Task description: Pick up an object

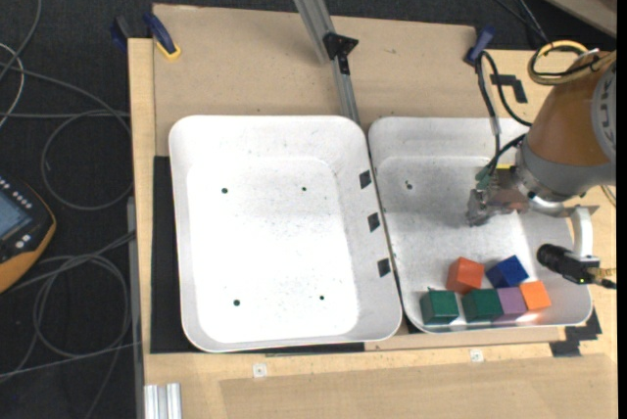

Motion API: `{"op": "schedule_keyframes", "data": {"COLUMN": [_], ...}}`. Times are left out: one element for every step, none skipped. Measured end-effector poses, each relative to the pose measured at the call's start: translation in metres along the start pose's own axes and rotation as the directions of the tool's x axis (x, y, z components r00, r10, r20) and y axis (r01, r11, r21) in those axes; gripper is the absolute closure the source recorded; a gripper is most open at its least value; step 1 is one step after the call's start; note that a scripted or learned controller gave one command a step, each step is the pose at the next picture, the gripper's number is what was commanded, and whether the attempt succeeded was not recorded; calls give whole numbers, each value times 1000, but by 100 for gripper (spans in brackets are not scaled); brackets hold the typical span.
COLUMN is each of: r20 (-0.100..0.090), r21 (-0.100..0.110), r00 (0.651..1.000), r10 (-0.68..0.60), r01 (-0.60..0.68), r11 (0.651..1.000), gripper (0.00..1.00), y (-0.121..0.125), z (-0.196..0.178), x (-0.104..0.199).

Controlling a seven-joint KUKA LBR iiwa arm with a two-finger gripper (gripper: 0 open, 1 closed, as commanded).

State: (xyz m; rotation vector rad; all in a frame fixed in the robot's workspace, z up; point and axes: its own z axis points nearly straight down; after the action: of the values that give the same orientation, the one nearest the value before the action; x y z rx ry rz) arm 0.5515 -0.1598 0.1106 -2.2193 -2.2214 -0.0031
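Several coloured blocks lie at the near edge of the right bin (421,162): an orange-red one (466,273), a blue one (507,270), an orange one (535,295), a purple one (512,302) and two green ones (441,306) (481,305). My gripper (479,209) hangs over the middle of the right bin, a little beyond the blocks and apart from them. I see nothing between its tips. The arm's grey wrist and orange band cover the bin's right side.
The left bin (265,231) sits beside the right one, with black clips along the shared rim. A slanted metal pole (313,6) rises from behind the bins. Cables lie on the floor at left. Blue clamps (162,33) hold the board's far corners.
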Motion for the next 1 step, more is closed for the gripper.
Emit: {"op": "schedule_keyframes", "data": {"r20": [4], "r21": [-8], "r00": [1000], "r10": [-1], "r01": [1], "r11": [1000], "gripper": [100], "y": [3], "z": [-65], "x": [0]}}
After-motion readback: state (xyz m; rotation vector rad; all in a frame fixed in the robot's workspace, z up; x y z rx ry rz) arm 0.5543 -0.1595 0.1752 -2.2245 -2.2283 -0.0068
